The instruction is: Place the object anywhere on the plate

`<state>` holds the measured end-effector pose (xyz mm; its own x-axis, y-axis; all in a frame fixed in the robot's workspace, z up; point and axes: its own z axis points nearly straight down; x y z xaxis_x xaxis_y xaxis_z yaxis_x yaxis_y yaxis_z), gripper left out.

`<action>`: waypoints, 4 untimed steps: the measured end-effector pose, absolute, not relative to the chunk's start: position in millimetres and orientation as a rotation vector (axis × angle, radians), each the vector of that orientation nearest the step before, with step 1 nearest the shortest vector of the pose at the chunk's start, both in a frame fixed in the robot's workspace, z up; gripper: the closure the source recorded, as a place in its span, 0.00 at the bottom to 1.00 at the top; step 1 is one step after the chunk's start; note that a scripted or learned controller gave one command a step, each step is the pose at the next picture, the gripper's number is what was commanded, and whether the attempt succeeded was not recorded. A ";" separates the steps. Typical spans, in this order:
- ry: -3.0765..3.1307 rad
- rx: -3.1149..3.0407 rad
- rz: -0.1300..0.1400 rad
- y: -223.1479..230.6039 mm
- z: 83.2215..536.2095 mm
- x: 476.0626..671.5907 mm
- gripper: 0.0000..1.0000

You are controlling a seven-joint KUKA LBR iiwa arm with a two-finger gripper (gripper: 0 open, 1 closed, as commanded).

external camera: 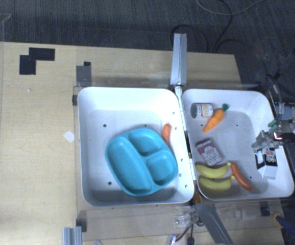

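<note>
2 bins (pixel 94 103), 1 plate (pixel 141 160), 2 bananas (pixel 214 171), 1 carrot (pixel 215 118)

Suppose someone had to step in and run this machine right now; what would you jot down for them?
Gripper: at the right bin's right edge, with nothing seen held in it.
Plate: blue, three sections, in the left bin, nothing on it. A small orange piece lies beside its upper right rim.
Right bin: carrot, small jar, packet, bananas, orange sausage-like piece.
Done: nothing placed.
Left: pick an object, put it on the plate.
</note>
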<state>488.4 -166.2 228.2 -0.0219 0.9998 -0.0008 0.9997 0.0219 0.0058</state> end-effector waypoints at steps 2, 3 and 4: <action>2.499 1.881 0.006 -183.3 302.0 558.4 1.00; 2.561 1.814 0.003 -67.9 249.9 556.4 1.00; 2.563 1.805 0.007 -67.2 261.1 558.1 1.00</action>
